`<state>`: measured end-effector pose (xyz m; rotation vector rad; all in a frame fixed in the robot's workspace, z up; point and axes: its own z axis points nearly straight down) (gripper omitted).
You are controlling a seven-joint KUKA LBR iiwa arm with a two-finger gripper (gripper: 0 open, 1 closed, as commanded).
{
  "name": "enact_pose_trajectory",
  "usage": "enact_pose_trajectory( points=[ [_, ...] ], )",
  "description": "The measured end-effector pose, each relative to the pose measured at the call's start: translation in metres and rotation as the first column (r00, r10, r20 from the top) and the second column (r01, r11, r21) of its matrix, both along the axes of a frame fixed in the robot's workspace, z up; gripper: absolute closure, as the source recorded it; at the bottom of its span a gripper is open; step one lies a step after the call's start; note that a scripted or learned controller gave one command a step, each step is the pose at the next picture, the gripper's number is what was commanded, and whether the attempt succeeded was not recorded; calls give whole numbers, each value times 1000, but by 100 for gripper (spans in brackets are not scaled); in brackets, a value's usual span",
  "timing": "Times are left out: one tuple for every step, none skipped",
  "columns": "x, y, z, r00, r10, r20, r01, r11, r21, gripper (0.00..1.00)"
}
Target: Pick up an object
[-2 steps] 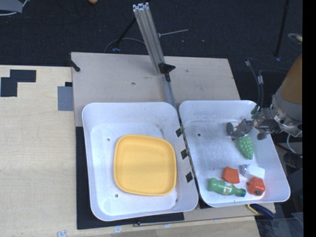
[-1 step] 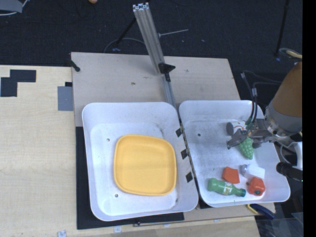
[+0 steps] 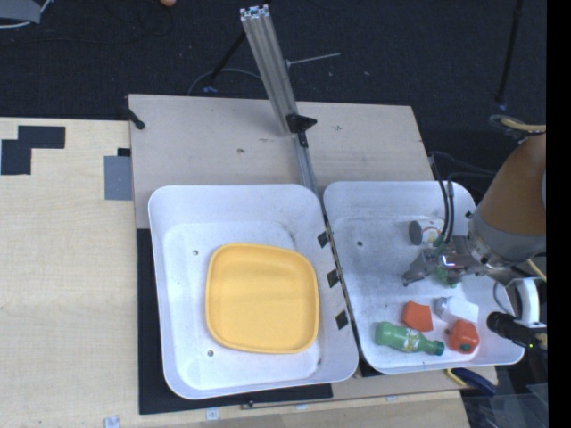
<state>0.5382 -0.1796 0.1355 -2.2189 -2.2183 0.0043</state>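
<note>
My gripper (image 3: 431, 267) is low inside the right bin (image 3: 375, 212), near its middle right, below the grey arm with the orange band (image 3: 517, 185). Just in front of it lie an orange block (image 3: 417, 316), a green bottle (image 3: 407, 338) on its side, an orange-red object (image 3: 462, 334) and a small white piece (image 3: 465, 309). A small grey item (image 3: 442, 306) sits between the orange block and the white piece. None of these touches the gripper. Something green shows right at the gripper, too small to identify.
A yellow square plate (image 3: 261, 297) lies in the left bin (image 3: 178, 212). A slanted metal rail (image 3: 275, 65) rises behind the bins. A dark round part (image 3: 415, 232) stands in the right bin behind the gripper.
</note>
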Motion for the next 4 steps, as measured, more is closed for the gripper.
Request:
enact_pose_trajectory(
  points=[
    [0, 0, -45, 1000, 1, 4, -1, 1000, -1, 0],
    [1, -1, -33, 1000, -1, 7, 1, 1000, -1, 100],
    [7, -4, 11, 1000, 0, 8, 0, 1000, -2, 100],
    [2, -5, 54, 1000, 0, 8, 0, 1000, -2, 100]
  ],
)
